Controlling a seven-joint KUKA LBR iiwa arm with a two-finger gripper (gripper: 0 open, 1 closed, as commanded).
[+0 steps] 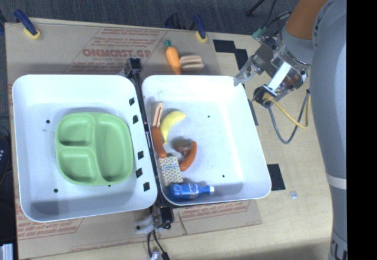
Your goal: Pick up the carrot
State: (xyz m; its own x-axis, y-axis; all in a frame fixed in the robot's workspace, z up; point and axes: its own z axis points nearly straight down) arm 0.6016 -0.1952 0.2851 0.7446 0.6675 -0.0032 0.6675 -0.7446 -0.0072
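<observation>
The carrot (pixel 172 59), orange with a small green top, lies on the cardboard just behind the right bin (pixel 227 99), beside a small bun (pixel 191 63). My gripper (pixel 248 88) hangs over the right bin's far right rim, well to the right of the carrot. Its fingers stand open and hold nothing. A second long orange piece (pixel 158 141) lies inside the right bin against its left wall; I cannot tell what it is.
The right bin also holds a banana (pixel 171 122), a reddish sausage (pixel 188 155), a patterned packet (pixel 169 170) and a blue bottle (pixel 189 190). In the left bin sits a green divided plate (pixel 94 148). A yellow cable (pixel 288 118) hangs below the wrist.
</observation>
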